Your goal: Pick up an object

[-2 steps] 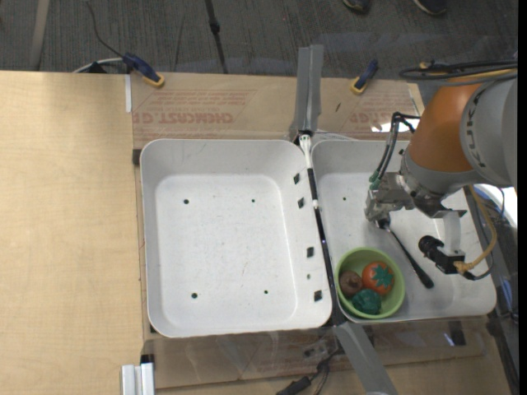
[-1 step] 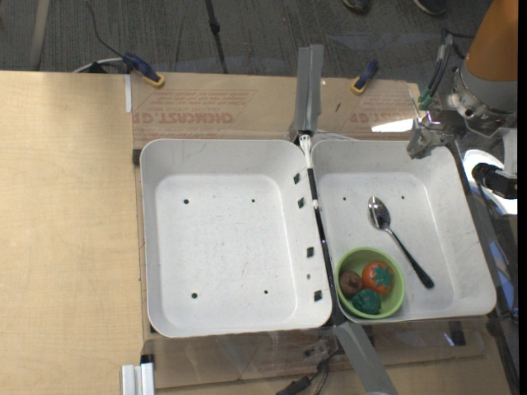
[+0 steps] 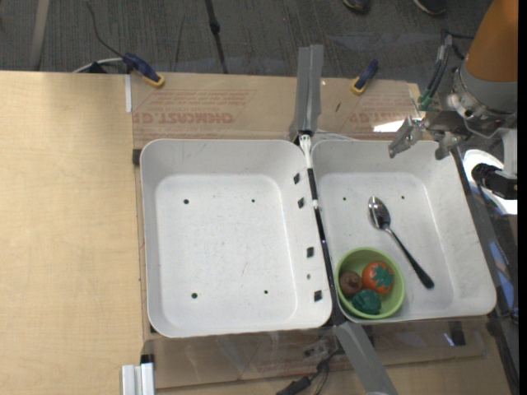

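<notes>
Gripper fingers, 2 short grey prongs, hang spread apart at the upper right, over the far rim of the right bin. Nothing sits between them. One finger points down and to the left, the other lies nearer the arm. Behind them rises the grey arm, with its orange band at the top right corner.

Below the gripper and well apart from it, 2 shallow white bins sit side by side on a cardboard sheet. In the right bin a metal spoon lies flat on the floor, its bowl toward the far side and its dark handle running down and to the right. Just beside the spoon, in the near left corner of the same bin, stands a small green bowl. Inside the bowl are an orange toy fruit, a brown piece and a green piece, all touching one another.

Left of it, the left bin shows a bare white floor with 4 small dark dots. A pale wooden tabletop fills the left side. 2 clamps with blue and yellow handles grip the far edge of the cardboard.
</notes>
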Available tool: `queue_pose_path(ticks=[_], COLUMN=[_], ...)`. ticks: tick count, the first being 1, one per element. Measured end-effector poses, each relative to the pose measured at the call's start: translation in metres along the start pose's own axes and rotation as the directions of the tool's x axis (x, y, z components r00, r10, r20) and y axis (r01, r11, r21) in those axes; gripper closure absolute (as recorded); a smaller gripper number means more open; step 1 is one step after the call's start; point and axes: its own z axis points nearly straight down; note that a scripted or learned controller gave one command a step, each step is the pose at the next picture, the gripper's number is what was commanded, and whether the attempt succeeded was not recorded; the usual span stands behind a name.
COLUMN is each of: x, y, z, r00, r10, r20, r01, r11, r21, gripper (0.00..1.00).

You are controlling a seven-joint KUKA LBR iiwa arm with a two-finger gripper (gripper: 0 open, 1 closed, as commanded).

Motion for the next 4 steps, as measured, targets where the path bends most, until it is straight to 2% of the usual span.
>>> queue_pose_path(ticks=[1,2,3,4], x=[0.015,-0.001,-0.002,0.009], y=[-0.038,-0.04,-0.04,-0.001], z=[0.141,0.171,0.161,-0.004], r00=[0.999,1.0,1.0,0.987], r10=[0.038,-0.013,-0.011,0.162], r20=[-0.002,-0.002,-0.002,0.0], r01=[-0.038,0.013,0.011,-0.162], r11=[0.999,1.0,1.0,0.987], r21=[0.002,0.003,0.002,-0.002], gripper=[0.0,0.0,1.0,1.0])
